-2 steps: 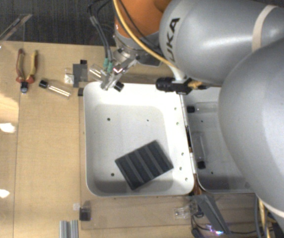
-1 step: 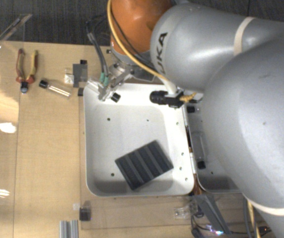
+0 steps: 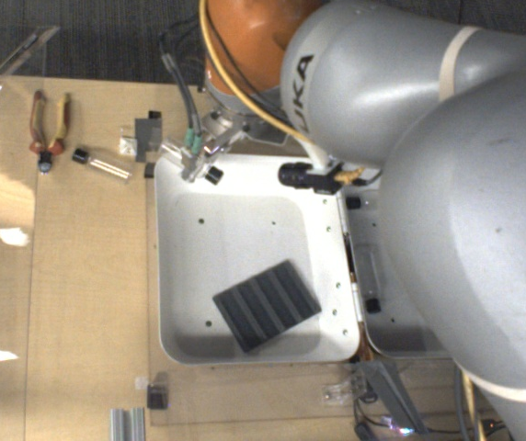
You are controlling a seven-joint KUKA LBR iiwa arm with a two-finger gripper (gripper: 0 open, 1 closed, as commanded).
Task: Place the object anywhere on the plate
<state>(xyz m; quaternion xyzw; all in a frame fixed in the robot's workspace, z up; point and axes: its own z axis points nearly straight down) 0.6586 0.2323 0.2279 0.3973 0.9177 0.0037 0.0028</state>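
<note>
Nearest, on the desk [image 3: 79, 320] below the bin's front rim, a small dark block [image 3: 156, 396]. Next, inside the left white bin [image 3: 235, 232], toward its near right corner: the dark ribbed slab [image 3: 266, 304], lying flat and skewed to the walls, close to the front wall but apparently not touching it. Looks flat, stiff and light, probably moulded plastic or rubber, though hard to be sure from this far. Unlikely to be fragile, and the grooves along the top should give some grip rather than slip. Best taken across the short width, closing on the two long edges near the middle so it lifts level – a hold at one end would likely let it tip. Being so low on the bin floor, likely to demand a descent almost to the bottom, and a shallow pinch may slide off the thin edges. Farther back, at the bin's far left corner, the jaws hang under the grey arm [image 3: 401, 108], well apart from the slab and with no part of it between them – how far open, cannot tell, as wires and fittings crowd the view. Beyond, on the far desk, pliers [image 3: 50, 125] and a small tube [image 3: 102, 163].
</note>
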